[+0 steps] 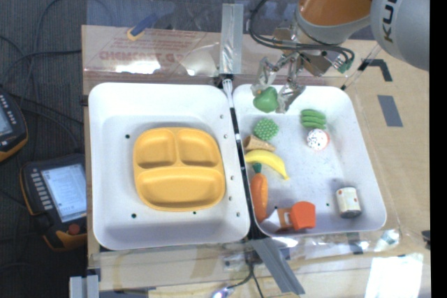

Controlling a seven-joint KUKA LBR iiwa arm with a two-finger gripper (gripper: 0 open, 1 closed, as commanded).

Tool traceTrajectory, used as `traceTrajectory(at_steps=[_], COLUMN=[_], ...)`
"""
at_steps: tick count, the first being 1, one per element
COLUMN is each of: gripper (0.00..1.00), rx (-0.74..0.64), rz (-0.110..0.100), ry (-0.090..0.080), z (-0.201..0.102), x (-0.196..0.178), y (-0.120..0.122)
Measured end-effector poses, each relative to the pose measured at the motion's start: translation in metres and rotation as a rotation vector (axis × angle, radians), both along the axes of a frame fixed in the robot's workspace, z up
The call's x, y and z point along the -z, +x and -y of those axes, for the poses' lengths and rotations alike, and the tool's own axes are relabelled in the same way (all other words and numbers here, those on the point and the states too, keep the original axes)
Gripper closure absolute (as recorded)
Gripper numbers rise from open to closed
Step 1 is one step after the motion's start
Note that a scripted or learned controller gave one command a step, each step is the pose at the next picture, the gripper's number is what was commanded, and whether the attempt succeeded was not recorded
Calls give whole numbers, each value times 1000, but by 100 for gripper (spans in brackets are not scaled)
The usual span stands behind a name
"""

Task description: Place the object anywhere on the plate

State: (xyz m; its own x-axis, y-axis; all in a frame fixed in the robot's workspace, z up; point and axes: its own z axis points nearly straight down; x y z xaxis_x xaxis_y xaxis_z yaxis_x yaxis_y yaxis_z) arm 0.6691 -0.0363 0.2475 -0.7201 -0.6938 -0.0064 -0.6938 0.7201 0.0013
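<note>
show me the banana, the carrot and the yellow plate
banana (271, 162), camera view, middle of its curve
carrot (260, 195), camera view, orange body
yellow plate (179, 185), camera view, bare floor of its large compartment

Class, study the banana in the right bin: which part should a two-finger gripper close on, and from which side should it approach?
Grip the banana at mid-length, across its narrow width, coming straight down from above. It lies flat, and the carrot crowds its stem end.
</note>
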Motion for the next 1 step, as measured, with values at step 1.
traceTrajectory(at_steps=[1], gripper=[100], rx=[148], rz=[0], ry=[-1], z=[-54], x=[2], y=[-28])
